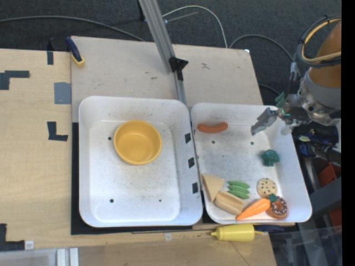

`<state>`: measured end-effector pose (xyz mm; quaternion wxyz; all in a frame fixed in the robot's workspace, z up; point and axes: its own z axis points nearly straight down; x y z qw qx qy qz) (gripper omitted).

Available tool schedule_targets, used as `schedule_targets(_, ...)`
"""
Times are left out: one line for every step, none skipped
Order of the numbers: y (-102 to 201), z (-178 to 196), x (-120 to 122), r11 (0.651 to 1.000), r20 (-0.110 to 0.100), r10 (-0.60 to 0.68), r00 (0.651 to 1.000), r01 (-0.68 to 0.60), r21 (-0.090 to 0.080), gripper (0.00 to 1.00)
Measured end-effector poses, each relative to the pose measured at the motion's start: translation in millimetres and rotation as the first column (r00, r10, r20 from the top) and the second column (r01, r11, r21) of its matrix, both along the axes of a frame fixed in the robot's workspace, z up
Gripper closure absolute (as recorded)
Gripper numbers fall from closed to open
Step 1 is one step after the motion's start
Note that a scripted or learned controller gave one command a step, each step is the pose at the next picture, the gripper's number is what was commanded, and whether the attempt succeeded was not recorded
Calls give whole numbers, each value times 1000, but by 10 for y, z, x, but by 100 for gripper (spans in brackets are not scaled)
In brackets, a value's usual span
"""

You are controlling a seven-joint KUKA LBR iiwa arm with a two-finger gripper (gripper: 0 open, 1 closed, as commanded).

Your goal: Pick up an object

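Since the pincer (264,121) hangs released over the right bin (244,115), the nearby broccoli (270,157) looks light, rigid plastic; grip across its knobbly crown, which should resist slipping.

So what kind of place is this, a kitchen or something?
More likely a robot test bench than a kitchen: toy food such as a carrot and a sausage lies in a white bin, the gripper hovers above, and cables trail behind.

Single fixed overhead camera, angled down on tabletop (33,148); frames both white bins (89,204) at moderate distance.
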<state>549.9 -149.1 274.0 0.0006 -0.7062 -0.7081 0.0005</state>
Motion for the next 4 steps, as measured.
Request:
schedule_targets(-1,1,0,1000,0,0,1000,0,0,0)
schedule_targets(52,-459,-58,1000,-5,-1,1000,1,0,0)
schedule_targets(109,-1097,-82,1000,-7,-1,1000,1,1,0)
schedule_targets(103,-1737,-65,1000,-7,-2,1000,2,1,0)
